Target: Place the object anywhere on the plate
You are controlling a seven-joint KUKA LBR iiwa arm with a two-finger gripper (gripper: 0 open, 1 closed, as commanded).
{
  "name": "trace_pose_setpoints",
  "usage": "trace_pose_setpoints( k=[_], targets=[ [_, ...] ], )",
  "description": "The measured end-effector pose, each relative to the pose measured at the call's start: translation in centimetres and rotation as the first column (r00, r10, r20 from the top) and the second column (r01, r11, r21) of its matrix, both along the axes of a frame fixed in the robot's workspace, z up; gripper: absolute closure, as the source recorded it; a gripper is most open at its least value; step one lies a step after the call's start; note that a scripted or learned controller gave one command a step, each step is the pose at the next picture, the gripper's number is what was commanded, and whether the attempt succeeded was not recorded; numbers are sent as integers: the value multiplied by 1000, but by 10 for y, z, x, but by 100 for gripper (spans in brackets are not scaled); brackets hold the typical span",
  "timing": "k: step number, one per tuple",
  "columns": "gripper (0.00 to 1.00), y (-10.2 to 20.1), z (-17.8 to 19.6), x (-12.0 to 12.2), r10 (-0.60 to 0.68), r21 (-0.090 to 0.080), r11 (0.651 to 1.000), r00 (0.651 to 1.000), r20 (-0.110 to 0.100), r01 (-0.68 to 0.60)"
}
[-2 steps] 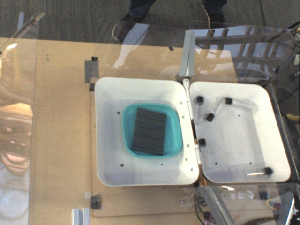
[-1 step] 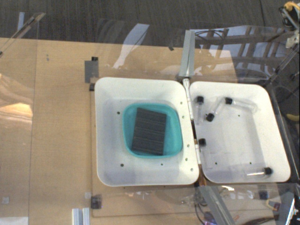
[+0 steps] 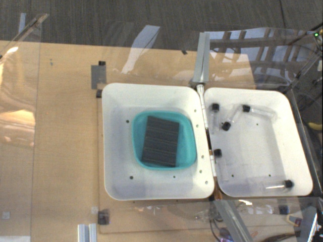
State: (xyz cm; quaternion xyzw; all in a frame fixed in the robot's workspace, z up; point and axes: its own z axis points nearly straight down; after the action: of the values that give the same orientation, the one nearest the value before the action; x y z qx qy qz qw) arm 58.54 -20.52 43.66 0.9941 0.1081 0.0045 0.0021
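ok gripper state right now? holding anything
gripper: cannot be told from the camera view. the dark ridged block lies flat on the teal plate.

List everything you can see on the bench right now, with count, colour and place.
Bins: two, white, shallow, side by side on the bench.
Plate: one, teal, in the middle of the left bin.
Block: one, dark grey, ribbed, lying flat on the plate.
Black pegs: several, small, in the right bin along its left side, top and lower right corner.
Clear rods: a few, faint, in the right bin by the pegs; exact number hard to tell.
Bench: one, light wood, under both bins.
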Motion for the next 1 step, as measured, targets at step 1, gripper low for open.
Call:
trace_pose_setpoints(
  k=[1],
  targets=[
    [0, 0, 0, -65, 7, -1, 1000, 1000, 1, -7]
  ],
)
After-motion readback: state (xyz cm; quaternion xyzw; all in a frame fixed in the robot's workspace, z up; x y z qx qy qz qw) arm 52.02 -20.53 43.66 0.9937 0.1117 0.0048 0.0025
